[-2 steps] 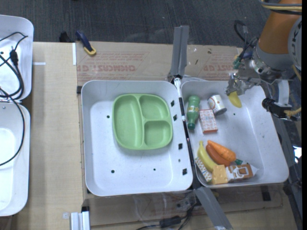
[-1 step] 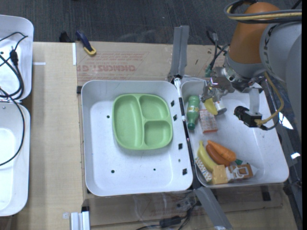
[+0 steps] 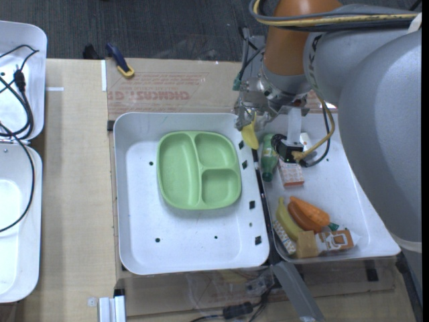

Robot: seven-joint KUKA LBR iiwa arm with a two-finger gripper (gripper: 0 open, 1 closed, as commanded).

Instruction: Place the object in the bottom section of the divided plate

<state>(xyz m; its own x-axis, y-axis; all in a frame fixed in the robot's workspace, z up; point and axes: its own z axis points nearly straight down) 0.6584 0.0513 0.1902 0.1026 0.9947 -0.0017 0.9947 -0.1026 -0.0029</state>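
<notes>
Camera view puts my gripper [image 3: 249, 127] over the bins' divide, closed on a small yellow object [image 3: 250, 138]. Green divided plate [image 3: 199, 170] sits in the left bin [image 3: 134, 240].

bench [image 3: 74, 180] | two white bins: left [image 3: 134, 247], right [image 3: 348, 200]

Robotics lab test cell, not a home or kitchen: grey KUKA arm [image 3: 375, 99] with an orange band over a plywood bench [image 3: 74, 180], loose black cables [image 3: 17, 99] draped at the left. Two shallow white bins [image 3: 127, 247] sit side by side in a flattened cardboard surround [image 3: 167, 89], stocked with a green divided plate [image 3: 199, 170] and toy food [image 3: 305, 223]. Dark carpet floor [image 3: 167, 12] beyond the bench.
</notes>
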